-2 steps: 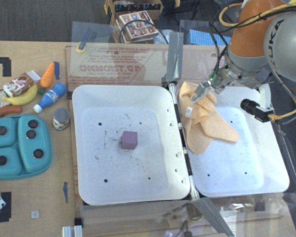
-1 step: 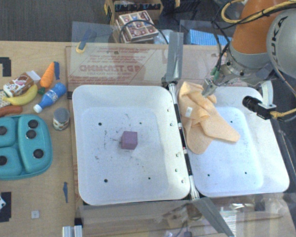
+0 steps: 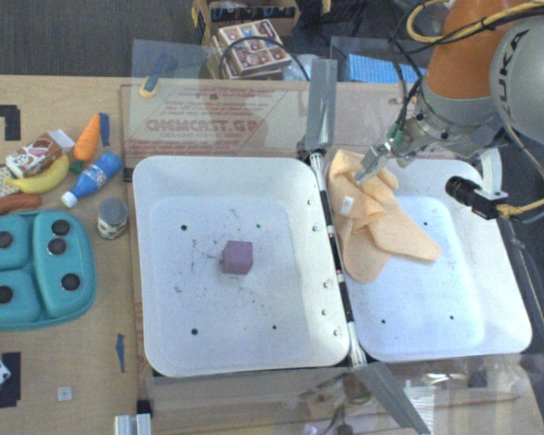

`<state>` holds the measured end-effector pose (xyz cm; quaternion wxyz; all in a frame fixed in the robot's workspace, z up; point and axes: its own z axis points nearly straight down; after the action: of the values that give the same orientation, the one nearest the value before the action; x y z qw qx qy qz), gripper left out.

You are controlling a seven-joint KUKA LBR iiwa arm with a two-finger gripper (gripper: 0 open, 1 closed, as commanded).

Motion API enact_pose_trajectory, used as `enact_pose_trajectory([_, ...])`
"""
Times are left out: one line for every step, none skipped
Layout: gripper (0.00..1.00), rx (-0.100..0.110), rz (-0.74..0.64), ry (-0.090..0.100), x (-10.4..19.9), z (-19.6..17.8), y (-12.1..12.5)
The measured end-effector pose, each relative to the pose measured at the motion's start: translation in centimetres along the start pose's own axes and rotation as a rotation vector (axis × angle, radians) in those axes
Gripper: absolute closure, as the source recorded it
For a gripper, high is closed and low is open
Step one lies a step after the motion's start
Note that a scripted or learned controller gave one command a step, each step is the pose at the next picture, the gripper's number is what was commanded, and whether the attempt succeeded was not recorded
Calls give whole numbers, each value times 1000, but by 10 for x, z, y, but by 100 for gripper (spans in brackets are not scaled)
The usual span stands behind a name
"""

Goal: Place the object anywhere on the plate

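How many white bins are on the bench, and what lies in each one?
2. The left bin holds a small purple block. The right bin holds a peach cloth near its left wall, with the gripper at the cloth's upper end.

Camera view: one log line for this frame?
gripper: over right bin, at cloth top | cloth: heaped, left side of right bin | purple cube: mid left bin | plate: none seen

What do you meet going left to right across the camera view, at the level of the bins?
Teal tray → small can → left bin → purple block → orange cloth in the right bin.
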<state>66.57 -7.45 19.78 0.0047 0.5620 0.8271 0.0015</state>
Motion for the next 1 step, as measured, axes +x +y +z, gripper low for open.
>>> enact_pose_trajectory([100, -5, 0, -4, -1, -12, 1])
